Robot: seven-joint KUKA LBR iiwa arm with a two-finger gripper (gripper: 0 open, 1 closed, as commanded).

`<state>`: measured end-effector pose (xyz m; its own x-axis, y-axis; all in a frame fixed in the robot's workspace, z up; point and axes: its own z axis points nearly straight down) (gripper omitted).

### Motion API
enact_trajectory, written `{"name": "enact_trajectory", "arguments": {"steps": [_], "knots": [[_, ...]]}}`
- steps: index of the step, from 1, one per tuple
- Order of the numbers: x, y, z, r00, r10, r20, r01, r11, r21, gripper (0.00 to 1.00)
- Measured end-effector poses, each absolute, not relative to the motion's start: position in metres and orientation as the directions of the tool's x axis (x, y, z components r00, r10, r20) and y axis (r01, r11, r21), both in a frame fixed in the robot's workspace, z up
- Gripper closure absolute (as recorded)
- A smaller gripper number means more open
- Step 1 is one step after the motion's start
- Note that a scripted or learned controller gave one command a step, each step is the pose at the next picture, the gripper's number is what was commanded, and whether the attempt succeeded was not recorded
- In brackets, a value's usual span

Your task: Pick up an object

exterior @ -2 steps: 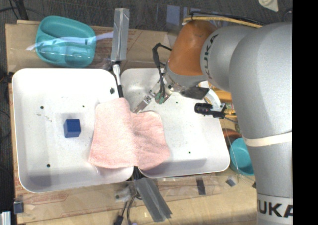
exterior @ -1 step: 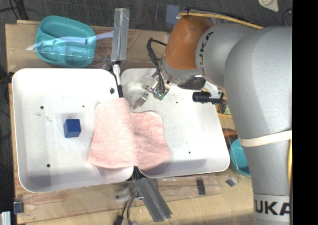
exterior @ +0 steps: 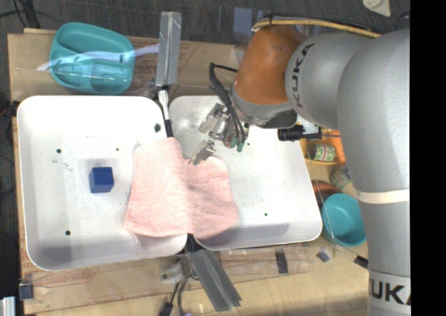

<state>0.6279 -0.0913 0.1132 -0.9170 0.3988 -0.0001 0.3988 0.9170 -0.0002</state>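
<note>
Straddling both bins, a pink towel (exterior: 182,194) lies beneath the hand (exterior: 203,154), whose grip I cannot tell.

A single fixed camera looked down at a slant on the two shallow white plastic bins (exterior: 42,168), near enough that the bench's wooden top (exterior: 28,46) filled most of its width.

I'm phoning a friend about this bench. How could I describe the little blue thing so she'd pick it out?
Find the two white bins side by side and take the left bin. On its floor, left of the pink cloth draped across both bins, sits a small blue cube. It is the only hard, dark-blue block there.
</note>
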Motion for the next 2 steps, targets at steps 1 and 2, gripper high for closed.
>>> {"name": "enact_trajectory", "arguments": {"steps": [1, 2], "knots": [[0.6478, -0.0943, 0.0930, -0.905, 0.425, -0.003, 0.425, 0.905, 0.001, 0.00], [0.6478, -0.0945, 0.0931, -0.905, 0.425, -0.003, 0.425, 0.905, 0.001, 0.00]]}}
